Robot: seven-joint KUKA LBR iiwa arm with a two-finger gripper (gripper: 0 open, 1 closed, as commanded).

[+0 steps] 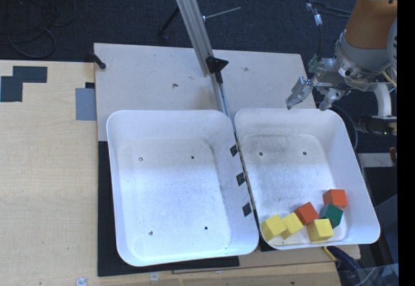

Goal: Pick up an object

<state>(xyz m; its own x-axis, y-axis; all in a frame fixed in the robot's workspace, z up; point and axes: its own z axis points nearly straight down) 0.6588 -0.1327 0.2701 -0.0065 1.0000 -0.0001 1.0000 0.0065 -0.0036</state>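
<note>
End effector (310, 98) is hovering above the right bin's (353, 142) far rim, fingers apart, gripping nothing. Pre-approach step, I'd judge; next move needs travel toward the blocks (310, 216) in the near corner.

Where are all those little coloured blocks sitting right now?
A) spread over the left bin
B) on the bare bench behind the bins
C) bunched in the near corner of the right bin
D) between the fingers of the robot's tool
C: the red blocks, the green block and the yellow blocks huddle in the near corner of the right bin, while the tool hangs over that bin's far rim.
</note>
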